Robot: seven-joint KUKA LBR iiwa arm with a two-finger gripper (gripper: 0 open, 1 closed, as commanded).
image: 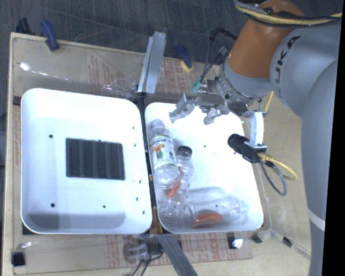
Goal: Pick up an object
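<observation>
- Bench (62, 251) carries two white bins side by side, over dark floor.
- Left bin (33, 171): a dark ribbed rectangular object (95, 159) lies flat near its middle.
- Right bin (219, 144): clear plastic bottles clustered at the left wall and near edge; labelled bottle (161, 154), black-capped bottle (183, 165), bigger bottle (214, 210) on its side with something orange inside.
- Gripper (195, 111) hangs over the right bin's far edge, fingers spread, nothing between them, apart from the bottles.
</observation>
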